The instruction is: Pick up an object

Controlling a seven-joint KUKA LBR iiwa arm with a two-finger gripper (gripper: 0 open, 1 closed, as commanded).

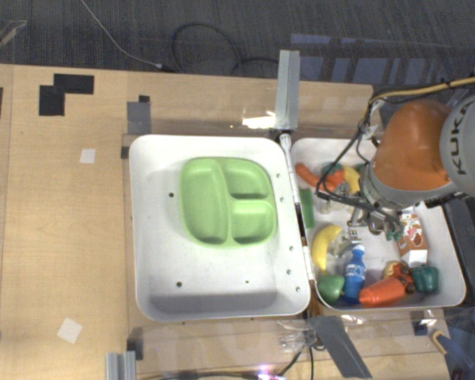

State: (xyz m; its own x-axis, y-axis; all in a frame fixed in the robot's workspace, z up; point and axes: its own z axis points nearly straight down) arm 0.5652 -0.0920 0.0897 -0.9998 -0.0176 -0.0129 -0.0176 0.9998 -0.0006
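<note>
Right bin (457, 279) | claw (354, 236) over rounded yellow banana (324, 242) | glossy blue bottle (354, 271)

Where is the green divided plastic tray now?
The green divided plastic tray lies in the left white bin, toward its far side, left of the right bin.

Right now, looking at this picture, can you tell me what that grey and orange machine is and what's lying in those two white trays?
It is a robot arm, reaching in from the right, filmed by one camera above the bench. Its gripper hangs over the right bin, which holds toy food: a yellow banana, an orange carrot, a blue bottle and more. The left bin holds a green divided plate. I cannot tell whether the gripper is holding anything.
</note>
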